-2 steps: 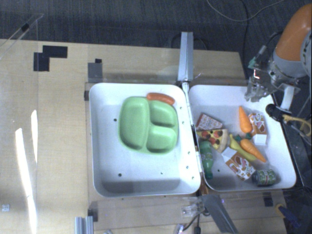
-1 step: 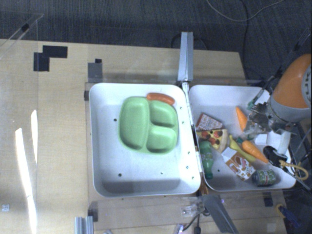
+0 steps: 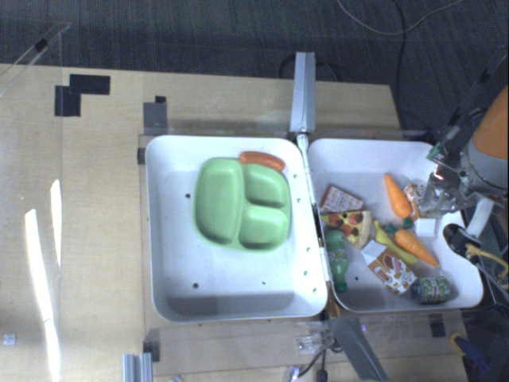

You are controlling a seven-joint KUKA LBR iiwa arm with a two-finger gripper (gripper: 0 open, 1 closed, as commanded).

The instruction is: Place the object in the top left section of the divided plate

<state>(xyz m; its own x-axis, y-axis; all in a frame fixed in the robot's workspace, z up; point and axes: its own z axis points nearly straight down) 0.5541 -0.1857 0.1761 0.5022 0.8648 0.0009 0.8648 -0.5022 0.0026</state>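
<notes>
While the arm [image 3: 487, 146] hangs over the right bin's [image 3: 366, 151] far right side, its gripper [image 3: 440, 193] sits low among the toy food there, just beside a carrot [image 3: 396, 195] and a small printed packet [image 3: 413, 193]. Whether it is parted or closed cannot be told from this angle, and nothing can be seen clamped in it. My guess is that it is placed here to pick something, since every loose item lies in this bin: a second carrot [image 3: 417, 247], a pizza slice [image 3: 352, 226], a box [image 3: 341, 199], another box [image 3: 390, 268], a green vegetable [image 3: 336, 258] and a dark round thing [image 3: 432, 290].

Which of these is the object to be moved is not clear; all lie well apart from the plate [image 3: 241, 204]. That green divided plate rests in the left bin [image 3: 171, 237], toward its back, with one long section on the left and two smaller ones on the right. A sausage [image 3: 262, 160] lies just behind the plate's back edge, touching or nearly touching the rim, not inside any section. All plate sections look bare, so placing appears not yet done.

Both bins sit side by side on a pale wooden bench [image 3: 87, 213], parted by a metal post [image 3: 303, 94]. Black tape marks [image 3: 78, 91] lie at the bench's back left. Beyond is dark carpet [image 3: 175, 14] with a cable [image 3: 382, 10] looping across it.
</notes>
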